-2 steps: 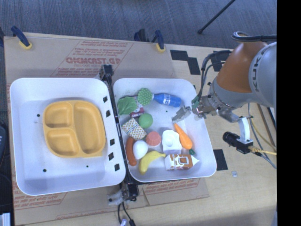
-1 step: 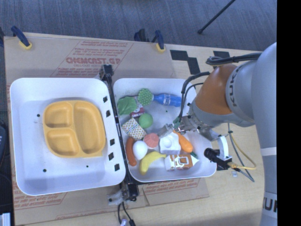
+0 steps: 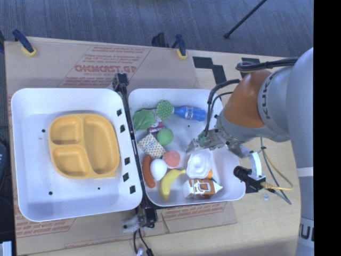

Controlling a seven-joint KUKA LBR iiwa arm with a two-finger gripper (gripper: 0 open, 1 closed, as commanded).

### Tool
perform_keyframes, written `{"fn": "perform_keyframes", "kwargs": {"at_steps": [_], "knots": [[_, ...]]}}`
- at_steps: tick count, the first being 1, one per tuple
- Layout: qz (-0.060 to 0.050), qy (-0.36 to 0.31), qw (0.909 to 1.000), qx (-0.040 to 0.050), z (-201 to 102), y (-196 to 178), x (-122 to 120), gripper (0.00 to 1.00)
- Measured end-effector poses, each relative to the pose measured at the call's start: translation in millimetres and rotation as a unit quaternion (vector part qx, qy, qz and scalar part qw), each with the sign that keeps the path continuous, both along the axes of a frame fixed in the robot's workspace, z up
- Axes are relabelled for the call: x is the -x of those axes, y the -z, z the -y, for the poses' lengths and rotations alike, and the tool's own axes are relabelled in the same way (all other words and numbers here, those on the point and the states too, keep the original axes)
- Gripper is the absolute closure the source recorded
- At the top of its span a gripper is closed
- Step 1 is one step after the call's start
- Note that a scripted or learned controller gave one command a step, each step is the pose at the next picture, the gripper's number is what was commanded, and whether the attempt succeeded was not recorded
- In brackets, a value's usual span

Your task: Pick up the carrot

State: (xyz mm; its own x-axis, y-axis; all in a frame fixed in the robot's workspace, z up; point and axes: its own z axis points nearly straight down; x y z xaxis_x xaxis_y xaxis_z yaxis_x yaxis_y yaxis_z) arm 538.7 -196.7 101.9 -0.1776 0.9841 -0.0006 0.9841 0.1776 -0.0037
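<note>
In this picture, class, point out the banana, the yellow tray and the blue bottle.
banana (image 3: 169, 182): camera view, middle of its curved body.
yellow tray (image 3: 83, 144): camera view, ridge between its compartments.
blue bottle (image 3: 190, 113): camera view, middle of its body.

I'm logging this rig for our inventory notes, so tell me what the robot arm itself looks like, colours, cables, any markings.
The arm is thick, rounded and light grey, with a broad orange band above the wrist and dark lettering beside it, too blurred to read. Thin black cables loop over the wrist. The gripper end is darker metal with a small green spot. A black fitting and yellowish wires hang beneath.
</note>
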Motion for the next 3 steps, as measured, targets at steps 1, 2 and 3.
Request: {"fn": "perform_keyframes", "kwargs": {"at_steps": [1, 2, 3], "knots": [[0.000, 0.000, 1.0000, -0.0002, 0, 0, 0, 0.00], [0.000, -0.003, 1.0000, -0.0001, 0, -11, -1, 1.00], [-0.001, -0.002, 1.0000, -0.0002, 0, -10, 0, 0.00]]}}
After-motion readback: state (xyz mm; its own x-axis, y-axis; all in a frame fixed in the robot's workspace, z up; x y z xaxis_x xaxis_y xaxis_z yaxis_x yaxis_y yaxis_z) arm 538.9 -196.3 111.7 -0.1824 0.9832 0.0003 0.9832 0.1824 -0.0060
